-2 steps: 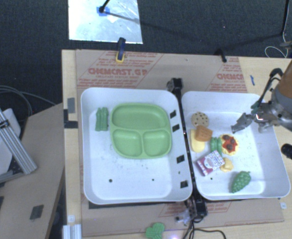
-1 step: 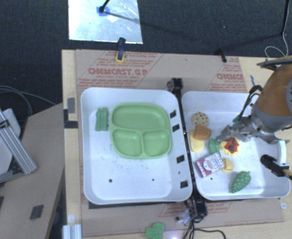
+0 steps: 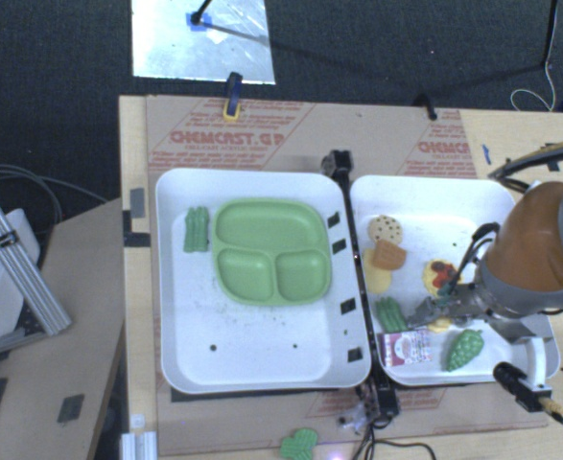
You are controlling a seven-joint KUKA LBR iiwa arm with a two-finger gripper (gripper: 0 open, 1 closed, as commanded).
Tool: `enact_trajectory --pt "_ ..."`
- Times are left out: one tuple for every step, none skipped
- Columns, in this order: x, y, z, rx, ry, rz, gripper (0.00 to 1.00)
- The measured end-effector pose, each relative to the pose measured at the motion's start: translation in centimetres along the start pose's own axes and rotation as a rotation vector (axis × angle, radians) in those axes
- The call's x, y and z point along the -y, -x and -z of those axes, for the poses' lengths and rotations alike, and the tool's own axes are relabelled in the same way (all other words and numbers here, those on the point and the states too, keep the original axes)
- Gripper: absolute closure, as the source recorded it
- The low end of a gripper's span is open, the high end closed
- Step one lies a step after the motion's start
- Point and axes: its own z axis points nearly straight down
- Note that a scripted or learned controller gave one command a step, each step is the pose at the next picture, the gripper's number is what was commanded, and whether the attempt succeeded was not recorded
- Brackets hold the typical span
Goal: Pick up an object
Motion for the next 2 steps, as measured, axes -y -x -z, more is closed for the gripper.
enact_trajectory --pt "-0.6 0.3 1.2 0.006 0.012 -0.001 1.00" --pt "-0.6 -7.3 14.1 0.002 0.019 0.012 1.00"
